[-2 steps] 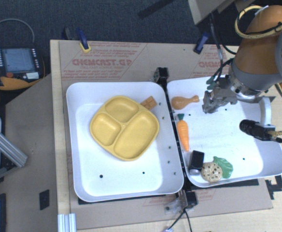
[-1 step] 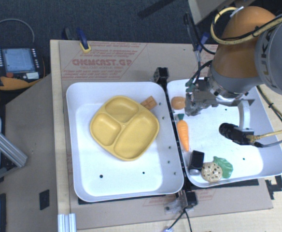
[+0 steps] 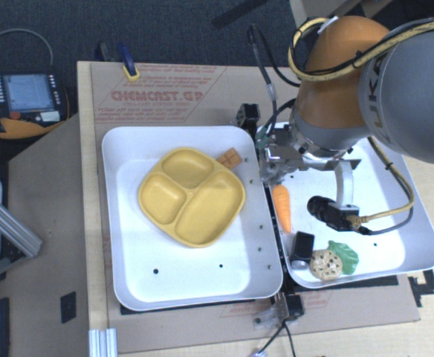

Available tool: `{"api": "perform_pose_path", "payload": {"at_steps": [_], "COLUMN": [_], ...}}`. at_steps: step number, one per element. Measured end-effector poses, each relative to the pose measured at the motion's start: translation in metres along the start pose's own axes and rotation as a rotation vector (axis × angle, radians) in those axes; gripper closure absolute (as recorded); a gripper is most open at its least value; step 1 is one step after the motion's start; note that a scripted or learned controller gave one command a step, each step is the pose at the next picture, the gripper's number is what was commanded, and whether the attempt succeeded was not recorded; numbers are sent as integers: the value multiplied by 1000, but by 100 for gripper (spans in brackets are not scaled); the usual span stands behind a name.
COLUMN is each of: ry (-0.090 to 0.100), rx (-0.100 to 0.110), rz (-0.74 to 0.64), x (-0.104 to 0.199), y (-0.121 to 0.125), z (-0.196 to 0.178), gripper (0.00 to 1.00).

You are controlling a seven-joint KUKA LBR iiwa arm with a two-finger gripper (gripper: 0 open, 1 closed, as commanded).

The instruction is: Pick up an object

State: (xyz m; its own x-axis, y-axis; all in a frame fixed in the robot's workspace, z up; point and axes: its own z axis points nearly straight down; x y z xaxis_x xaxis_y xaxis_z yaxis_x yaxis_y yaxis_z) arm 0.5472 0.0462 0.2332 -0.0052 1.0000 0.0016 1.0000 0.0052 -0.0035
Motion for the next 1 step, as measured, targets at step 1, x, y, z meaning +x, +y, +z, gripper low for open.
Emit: {"api": "perform_pose_path", "payload": {"at_steps": [1], "ry": [1], "rx": [1], "rz": [0], "x": [43], "y": [-22], "z": [-3], "gripper": [100]}}
